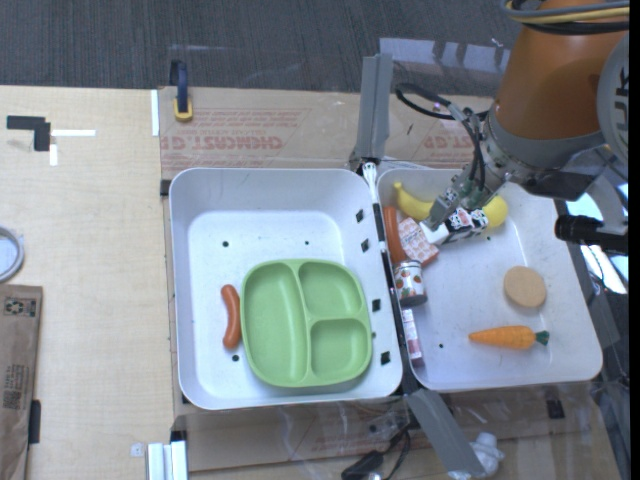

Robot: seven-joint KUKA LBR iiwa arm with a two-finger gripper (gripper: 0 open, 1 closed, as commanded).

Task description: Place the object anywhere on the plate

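The pincer (462,215) hovers over the yellow plastic banana (412,202) in the right white bin (575,363); its spread cannot be told. The green three-compartment plate (303,320) lies in the left bin (190,268). Reversed red cardboard (235,128) lettering is unreadable.

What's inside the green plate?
The green plate shows three bare compartments with no food in them. The orange sausage lies beside it in the bin. Whatever is under the plate is covered.

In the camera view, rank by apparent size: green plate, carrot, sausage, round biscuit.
1. green plate
2. carrot and sausage: similar length, too close to rank
3. round biscuit, shortest across though wider than either
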